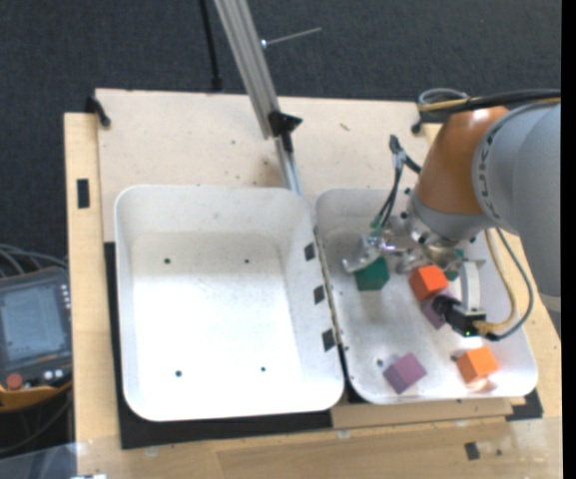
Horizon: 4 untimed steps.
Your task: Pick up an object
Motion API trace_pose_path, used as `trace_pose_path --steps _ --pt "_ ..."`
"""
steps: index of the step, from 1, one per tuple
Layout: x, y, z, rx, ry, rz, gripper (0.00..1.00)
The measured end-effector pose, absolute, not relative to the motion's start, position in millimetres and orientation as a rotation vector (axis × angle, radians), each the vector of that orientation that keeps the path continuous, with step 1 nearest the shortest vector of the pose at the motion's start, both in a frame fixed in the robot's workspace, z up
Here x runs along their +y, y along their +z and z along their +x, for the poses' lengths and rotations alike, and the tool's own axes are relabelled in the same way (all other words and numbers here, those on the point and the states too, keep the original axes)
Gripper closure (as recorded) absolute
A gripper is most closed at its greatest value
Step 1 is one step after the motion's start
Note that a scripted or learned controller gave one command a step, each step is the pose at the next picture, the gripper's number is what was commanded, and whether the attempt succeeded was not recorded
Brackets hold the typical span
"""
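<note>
On a pale wooden counter seen from above at a slant, two shallow white bins sit side by side. The left bin, at nine o'clock from the scene's centre, has only small dark specks on its floor. The right bin, at about four o'clock, holds the loose things. A grey arm with an orange band reaches in from three o'clock and bends down over the right bin. Its tool hangs low near that bin's upper left part, amid cables and metal fittings; I cannot tell how the tool is set. A dark green block lies touching or just below the tool's tip, at its seven o'clock. An orange block sits just beside it, at the tool's four o'clock. A purple block rests near the bin's front edge at six o'clock, and a second orange block lies at five o'clock. By my reading, the pick is not yet done: nothing looks lifted, and the green block seems the likely target, still to be gripped and raised. A handheld control pendant with a screen lies off the counter at nine o'clock. No brand, label or writing can be read anywhere
</note>
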<state>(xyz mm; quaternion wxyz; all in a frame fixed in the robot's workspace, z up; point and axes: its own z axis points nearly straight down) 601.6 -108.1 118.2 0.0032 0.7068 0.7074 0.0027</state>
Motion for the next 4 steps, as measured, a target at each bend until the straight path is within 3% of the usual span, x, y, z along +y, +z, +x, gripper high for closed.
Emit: trace_pose_path --steps 1,4 --pt "-109.0 124.9 600.0 2.212 0.005 2.228 1.00" --pt "-118.9 269.5 600.2 2.221 0.006 2.214 1.00"
